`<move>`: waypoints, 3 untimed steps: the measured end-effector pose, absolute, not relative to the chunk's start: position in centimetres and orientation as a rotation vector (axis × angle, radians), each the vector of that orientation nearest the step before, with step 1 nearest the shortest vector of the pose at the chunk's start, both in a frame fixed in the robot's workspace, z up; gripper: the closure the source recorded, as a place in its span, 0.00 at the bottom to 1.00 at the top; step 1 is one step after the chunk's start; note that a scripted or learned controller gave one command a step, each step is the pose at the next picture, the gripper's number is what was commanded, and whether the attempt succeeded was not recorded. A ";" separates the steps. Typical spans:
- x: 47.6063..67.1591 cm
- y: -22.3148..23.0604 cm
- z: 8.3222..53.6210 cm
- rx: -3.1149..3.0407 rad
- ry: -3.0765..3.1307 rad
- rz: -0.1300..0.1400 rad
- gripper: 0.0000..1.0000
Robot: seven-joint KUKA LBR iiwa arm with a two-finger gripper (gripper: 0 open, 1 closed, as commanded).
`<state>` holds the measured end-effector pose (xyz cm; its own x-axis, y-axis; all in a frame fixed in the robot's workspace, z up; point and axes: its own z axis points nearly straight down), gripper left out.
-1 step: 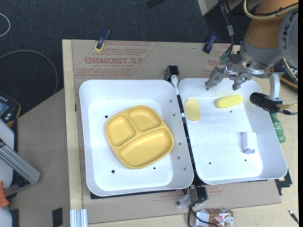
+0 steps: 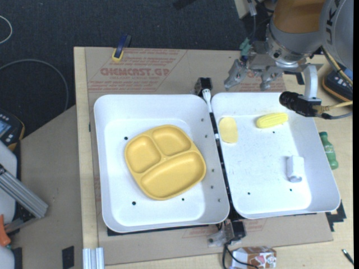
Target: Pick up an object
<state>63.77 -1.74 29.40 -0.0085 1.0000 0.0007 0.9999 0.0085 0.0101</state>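
A yellow corn cob [image 2: 272, 120] lies in the upper part of the right bin [image 2: 314, 206], with a pale yellow slice [image 2: 228, 130] at its left and a small grey piece [image 2: 294, 168], hard to identify, lower right. The gripper [image 2: 253, 76] hangs above the bin's top edge, fingers spread, holding nothing. The arm [image 2: 297, 15] is cut off at the upper right. A yellow divided tray [image 2: 164, 161] fills the left bin [image 2: 106, 122].

A brown cardboard-covered tabletop [image 2: 140, 72] with red printed lettering carries 2 shallow white plastic bins side by side, the left bin [image 2: 106, 150] touching the right bin [image 2: 314, 195]. A small blue-and-yellow clip [image 2: 120, 48] lies at its far edge.
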 end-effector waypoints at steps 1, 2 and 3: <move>60.5 9.3 46.4 2.198 2.229 0.032 0.00; 60.6 8.5 46.3 2.216 2.220 0.006 1.00; 47.4 8.3 39.5 2.227 2.230 -0.015 1.00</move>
